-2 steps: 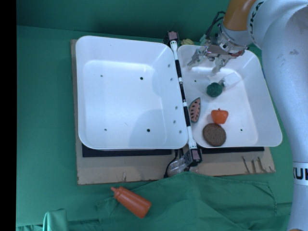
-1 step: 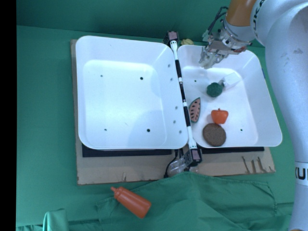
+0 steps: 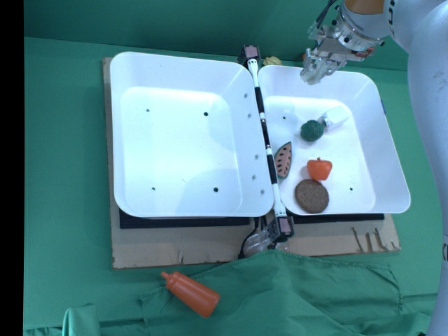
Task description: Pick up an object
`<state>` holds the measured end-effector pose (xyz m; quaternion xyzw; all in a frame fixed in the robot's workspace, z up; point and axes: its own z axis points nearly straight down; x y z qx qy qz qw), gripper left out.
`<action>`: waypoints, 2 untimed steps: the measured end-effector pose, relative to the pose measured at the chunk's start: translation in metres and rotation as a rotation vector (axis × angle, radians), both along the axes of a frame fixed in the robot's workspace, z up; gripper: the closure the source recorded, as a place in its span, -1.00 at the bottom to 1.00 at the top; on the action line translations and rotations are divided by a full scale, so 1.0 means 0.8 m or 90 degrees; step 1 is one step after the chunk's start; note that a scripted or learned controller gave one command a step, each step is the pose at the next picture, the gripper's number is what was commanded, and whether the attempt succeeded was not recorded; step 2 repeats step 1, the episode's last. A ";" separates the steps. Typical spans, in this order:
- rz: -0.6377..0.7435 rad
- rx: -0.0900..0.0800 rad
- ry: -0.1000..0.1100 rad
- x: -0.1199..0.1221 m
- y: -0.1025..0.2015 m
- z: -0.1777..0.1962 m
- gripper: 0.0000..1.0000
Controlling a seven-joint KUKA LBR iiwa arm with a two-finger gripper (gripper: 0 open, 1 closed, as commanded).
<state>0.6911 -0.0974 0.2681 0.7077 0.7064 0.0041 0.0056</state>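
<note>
Hanging over the far edge of the right bin (image 3: 392, 187), the gripper (image 3: 313, 74) was above the rim and held nothing that could be seen; whether it was apart or together I could not tell from this slanted view. The possible things to pick all lay in the right bin: a dark green broccoli-like toy (image 3: 311, 130) near the middle, with a small whitish bottle-like piece (image 3: 334, 120) just beside it, a red-orange pepper toy (image 3: 319, 168) nearer the camera, a round brown cookie-like disc (image 3: 311, 196) below it, and a watermelon slice (image 3: 283, 159) lying close to the divider (image 3: 264, 131) between the bins. The left bin (image 3: 133, 117) was beside it. I judged all these toys to be light and probably of hard plastic or foam, so weight was no problem, but smooth surfaces might slip. The pepper looked the best choice, because it stood free and was rounded and thick enough to take across its body. The flat disc and the slice lay low on the floor of the bin and would be hard to get under. An orange bottle (image 3: 191, 294) lay on the green cloth (image 3: 294, 292) at the bench front, well apart from the bins.
</note>
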 end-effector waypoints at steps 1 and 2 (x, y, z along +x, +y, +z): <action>0.000 0.000 0.001 0.008 -0.007 0.063 1.00; 0.000 0.000 0.001 0.008 -0.007 0.063 1.00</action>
